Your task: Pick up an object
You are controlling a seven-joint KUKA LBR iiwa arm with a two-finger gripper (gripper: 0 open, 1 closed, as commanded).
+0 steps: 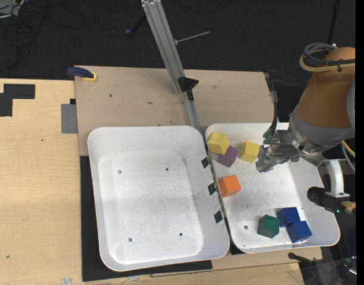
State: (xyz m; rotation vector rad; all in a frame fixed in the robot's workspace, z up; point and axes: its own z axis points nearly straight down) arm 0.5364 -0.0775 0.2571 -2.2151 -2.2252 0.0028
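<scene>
My end effector [266, 162]: low over the right shallow white plastic bin [324, 235], near its middle, just right of a small yellow cube [249, 151]. Whether anything sits in it, or how it is set, I cannot tell.

My arm: grey, with an orange band [328, 94], reaching in from the right.

Right bin contents:
- larger yellow cube [218, 142], near the upper left corner
- purple cube [228, 156], touching the larger yellow cube on its lower right
- small yellow cube, near the purple one
- orange cube [230, 185], beside the left wall
- green block [268, 225], toward the front
- two blue blocks [293, 223], touching each other, just right of the green one

Left shallow white plastic bin [110, 147]: beside the right bin on the wooden surface [134, 97].

Slanted aluminium bar [165, 40]: rising behind the bins.
</scene>
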